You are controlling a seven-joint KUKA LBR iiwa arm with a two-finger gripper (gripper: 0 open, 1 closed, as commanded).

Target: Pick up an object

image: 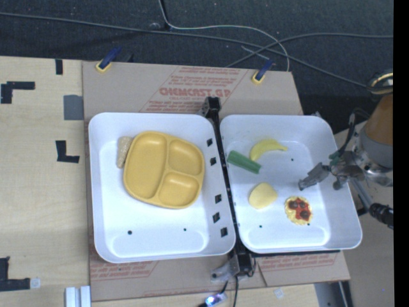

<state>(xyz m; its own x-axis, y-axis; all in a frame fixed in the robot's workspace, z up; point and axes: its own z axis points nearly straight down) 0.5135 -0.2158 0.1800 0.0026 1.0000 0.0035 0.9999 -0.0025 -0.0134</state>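
The right bin [319, 130] holds a yellow banana [268, 148], a green block [243, 162], a pale yellow rounded lump [262, 196] and a small round piece with red and dark topping [298, 210]. My gripper [321, 181] hangs over the bin's right side, just above and to the right of the topped piece. Its fingers are spread open with nothing between them. One grey finger [311, 177] points down and left toward the bin floor.
In the left bin [105, 222] lies a yellow divided plate [163, 169], and a tan bread slice [123, 151] is tucked against its left edge. A black divider [220, 171] runs between the bins. Cables cross the dark floor behind the bench.
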